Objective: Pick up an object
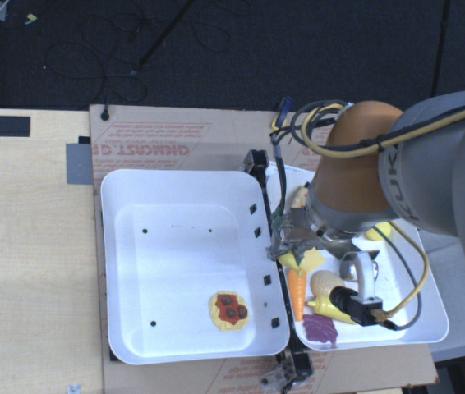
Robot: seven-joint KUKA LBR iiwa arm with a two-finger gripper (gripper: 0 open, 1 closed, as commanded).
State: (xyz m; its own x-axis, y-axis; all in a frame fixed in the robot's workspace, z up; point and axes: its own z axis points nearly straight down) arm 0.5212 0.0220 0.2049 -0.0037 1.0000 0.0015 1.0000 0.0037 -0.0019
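My gripper point(288, 249) is low over the left side of the right bin point(430, 322), just beside the divider between the bins, with the grey and orange wrist point(356, 171) covering most of it. Right under it lies a yellow piece point(290, 260), and an orange carrot point(297, 290) lies just in front. A beige rounded piece point(325, 281), a yellow piece point(328, 305) and a purple piece point(320, 328) lie close by in the same bin. Nothing is visibly held between the fingers.
The left bin point(134, 220) holds a small toy pizza point(228, 310) near its front right corner. Another yellow object point(380, 231) peeks out behind the arm. Black cables and a connector point(357, 304) hang over the right bin's front.
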